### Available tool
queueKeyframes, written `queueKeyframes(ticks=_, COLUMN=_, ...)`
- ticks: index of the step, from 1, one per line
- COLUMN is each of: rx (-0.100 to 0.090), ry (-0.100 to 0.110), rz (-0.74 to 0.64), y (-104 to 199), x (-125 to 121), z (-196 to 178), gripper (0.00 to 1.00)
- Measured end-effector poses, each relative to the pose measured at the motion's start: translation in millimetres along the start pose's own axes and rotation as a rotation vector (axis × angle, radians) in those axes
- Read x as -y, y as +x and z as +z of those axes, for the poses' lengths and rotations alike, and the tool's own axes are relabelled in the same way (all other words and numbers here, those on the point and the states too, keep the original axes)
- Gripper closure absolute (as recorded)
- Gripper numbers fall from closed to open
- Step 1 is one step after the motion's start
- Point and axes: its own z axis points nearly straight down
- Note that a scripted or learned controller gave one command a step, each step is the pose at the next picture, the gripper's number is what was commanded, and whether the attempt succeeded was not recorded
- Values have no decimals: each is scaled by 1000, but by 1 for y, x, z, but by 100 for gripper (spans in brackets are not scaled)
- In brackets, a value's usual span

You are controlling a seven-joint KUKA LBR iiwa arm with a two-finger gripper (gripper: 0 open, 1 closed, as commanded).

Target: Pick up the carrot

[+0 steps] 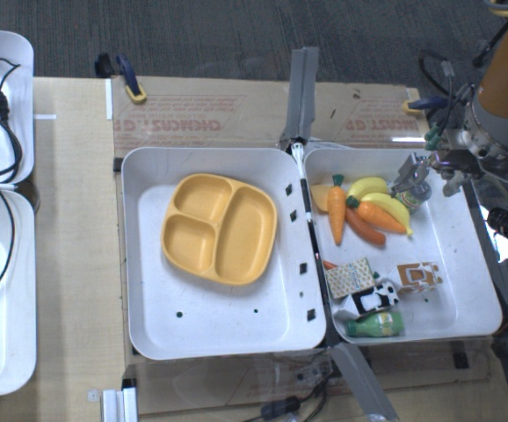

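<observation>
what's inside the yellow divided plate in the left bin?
Nothing visible: all three compartments of the yellow plate show bare. The carrots lie in the right bin. Whatever's beneath the plate is hidden.

Left bin (148, 323) holds a yellow divided plate (220, 228). Right bin (465, 315) has bananas (379, 192), green bottle (375, 324), patterned card (349, 278).

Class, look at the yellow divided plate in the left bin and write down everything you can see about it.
The yellow divided plate is a rounded, smooth, plastic-looking dish with three compartments: two smaller ones on its left half, one larger on its right. It lies flat and right side up, turned a little askew, on the floor of the left white bin, nearer the bin's far side. Nothing lies in it or touches it.
</observation>
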Motion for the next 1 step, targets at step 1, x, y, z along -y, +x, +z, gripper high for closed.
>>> queueKeyframes(ticks=1, rx=0, ry=1, rz=48, y=82, x=33, z=95, gripper=0)
